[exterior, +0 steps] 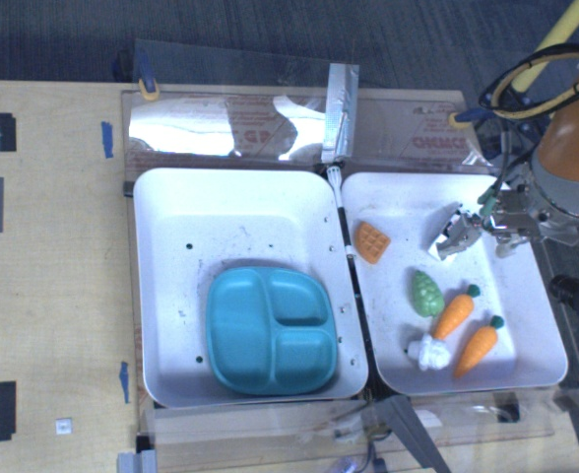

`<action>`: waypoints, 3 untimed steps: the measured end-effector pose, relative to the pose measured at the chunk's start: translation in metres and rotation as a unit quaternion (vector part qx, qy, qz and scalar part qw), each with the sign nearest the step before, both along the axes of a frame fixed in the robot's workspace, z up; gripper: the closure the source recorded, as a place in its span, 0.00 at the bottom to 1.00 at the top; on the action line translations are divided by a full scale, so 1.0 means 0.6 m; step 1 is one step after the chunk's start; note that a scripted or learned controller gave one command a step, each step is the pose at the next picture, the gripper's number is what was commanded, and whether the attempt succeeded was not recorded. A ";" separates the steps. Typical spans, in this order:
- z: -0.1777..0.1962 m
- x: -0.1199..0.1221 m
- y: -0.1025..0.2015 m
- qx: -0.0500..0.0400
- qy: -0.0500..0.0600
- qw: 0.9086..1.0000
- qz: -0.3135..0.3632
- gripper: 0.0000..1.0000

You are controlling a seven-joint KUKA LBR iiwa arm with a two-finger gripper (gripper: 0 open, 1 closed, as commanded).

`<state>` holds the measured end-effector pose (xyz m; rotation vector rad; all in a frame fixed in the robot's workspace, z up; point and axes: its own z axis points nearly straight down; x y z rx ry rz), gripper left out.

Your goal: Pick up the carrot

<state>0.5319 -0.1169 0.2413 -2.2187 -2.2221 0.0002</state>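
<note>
**Hand above the right bin, two carrots lying free**

The right bin [388, 200] is the landmark here. Its far half is mostly bare white floor, with an orange waffle-like piece [372, 241] near its left wall, so there is open room between that piece and the hand. Its near half is crowded: a green vegetable [427, 294] sits at the middle, a carrot [455, 314] lies just right of it, a second carrot [478, 345] lies closer to the bin's near right corner, and a small white object [430, 353] rests beside the near wall, close to both carrots' tips. The second carrot lies near the right wall, leaving little room on that side.

The arm [565, 151] comes in over the bin's right wall, orange band above the wrist. The hand [455, 236] hangs over the bin's far right part, well apart from both carrots; nothing shows between its fingers, and how wide they stand cannot be told.

Left of the right bin, the left bin [171, 205] holds one blue divided plate [270, 331] in its near half.

Count: two bins, two carrots, one green vegetable, one waffle-like piece, one white object, one plate.
</note>
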 end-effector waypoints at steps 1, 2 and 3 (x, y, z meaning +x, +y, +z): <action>-0.214 -0.050 -0.097 0.000 0.004 1.000 -0.022 0.00; -0.257 -0.075 -0.064 -0.001 -0.003 0.996 -0.087 0.00; -0.239 -0.073 -0.064 -0.001 -0.005 0.996 -0.088 1.00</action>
